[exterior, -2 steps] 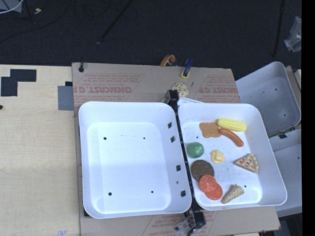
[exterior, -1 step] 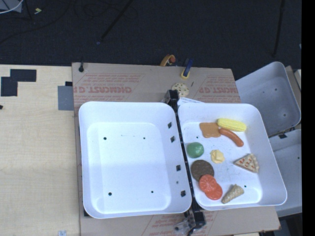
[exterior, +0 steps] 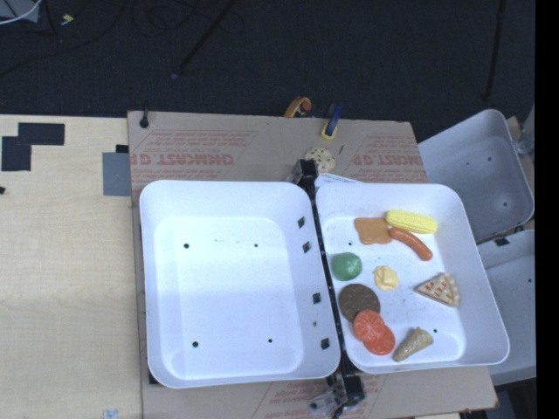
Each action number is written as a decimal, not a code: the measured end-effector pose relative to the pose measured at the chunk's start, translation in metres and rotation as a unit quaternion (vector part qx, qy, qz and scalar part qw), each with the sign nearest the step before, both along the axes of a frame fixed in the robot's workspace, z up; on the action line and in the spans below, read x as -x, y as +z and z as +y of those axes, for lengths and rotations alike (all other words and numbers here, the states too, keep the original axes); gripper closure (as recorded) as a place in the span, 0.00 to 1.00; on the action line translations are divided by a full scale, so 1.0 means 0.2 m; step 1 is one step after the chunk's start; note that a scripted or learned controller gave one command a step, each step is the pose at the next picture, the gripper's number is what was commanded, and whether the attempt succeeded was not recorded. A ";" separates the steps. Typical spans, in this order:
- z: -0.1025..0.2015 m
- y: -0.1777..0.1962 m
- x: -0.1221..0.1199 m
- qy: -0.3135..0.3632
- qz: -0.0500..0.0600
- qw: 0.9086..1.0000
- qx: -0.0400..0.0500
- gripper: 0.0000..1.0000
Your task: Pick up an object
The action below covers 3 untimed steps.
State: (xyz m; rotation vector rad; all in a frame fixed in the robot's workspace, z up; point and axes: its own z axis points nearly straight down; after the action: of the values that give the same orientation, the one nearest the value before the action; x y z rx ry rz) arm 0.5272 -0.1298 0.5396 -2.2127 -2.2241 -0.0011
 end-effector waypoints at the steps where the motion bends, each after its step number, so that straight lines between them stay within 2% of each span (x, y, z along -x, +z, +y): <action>1: -0.15 -0.01 -0.11 -0.003 0.000 1.000 0.002 1.00; 2: -0.24 -0.02 -0.38 -0.003 0.000 1.000 0.002 1.00; 3: -0.35 -0.02 -0.59 -0.003 0.000 1.000 0.002 1.00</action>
State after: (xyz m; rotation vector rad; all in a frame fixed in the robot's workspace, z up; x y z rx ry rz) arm 0.6457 -0.2003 0.5358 -2.2219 -2.2187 0.0046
